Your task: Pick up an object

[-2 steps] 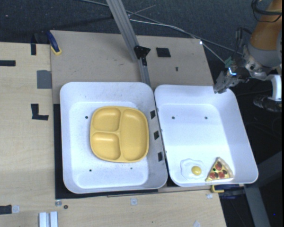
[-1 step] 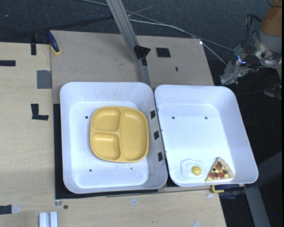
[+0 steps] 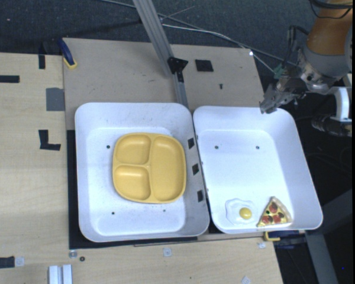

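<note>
We are seeing the gripper (image 3: 270,104), its state unreadable, hovering at the right bin's (image 3: 296,158) far rim, with the fried egg (image 3: 240,211) and pizza slice (image 3: 275,213) lying well apart at the near edge.

Yellow divided plate (image 3: 149,167), white bins (image 3: 89,158), white-and-yellow fried egg (image 3: 240,211), red-dotted yellow pizza slice (image 3: 275,213).

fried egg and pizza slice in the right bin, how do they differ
The fried egg is a rounded white shape with a yellow yolk; the pizza slice is a triangle with red toppings and a tan crust. The egg lies nearer the bin's middle; the slice sits toward the corner. Both lie flat, side by side, along the near wall of the right bin.
</note>
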You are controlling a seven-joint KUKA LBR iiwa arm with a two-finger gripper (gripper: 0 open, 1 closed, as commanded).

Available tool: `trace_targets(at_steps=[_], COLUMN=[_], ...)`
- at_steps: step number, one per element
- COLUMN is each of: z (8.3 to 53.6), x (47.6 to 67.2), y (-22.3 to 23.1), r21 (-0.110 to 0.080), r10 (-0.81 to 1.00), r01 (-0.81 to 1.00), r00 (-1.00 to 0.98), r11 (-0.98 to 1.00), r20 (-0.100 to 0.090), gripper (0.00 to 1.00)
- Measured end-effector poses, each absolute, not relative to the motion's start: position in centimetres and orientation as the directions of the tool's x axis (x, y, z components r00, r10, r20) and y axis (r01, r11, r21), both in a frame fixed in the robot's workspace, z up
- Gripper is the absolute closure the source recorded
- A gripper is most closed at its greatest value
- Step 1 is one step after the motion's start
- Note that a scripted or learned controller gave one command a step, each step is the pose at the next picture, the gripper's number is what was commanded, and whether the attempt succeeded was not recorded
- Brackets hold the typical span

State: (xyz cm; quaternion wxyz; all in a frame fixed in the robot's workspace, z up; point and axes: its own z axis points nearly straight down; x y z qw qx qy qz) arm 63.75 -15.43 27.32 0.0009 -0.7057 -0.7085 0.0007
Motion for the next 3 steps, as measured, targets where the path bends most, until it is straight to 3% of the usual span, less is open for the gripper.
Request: trace_targets(at_steps=[3], z=[27.0], x=[61.0], y=[0.5], r21=[-0.003], r10=[1.000], r01=[1.000], r00=[-0.006], r11=[0.006], r20=[0.001], gripper=[1.00])
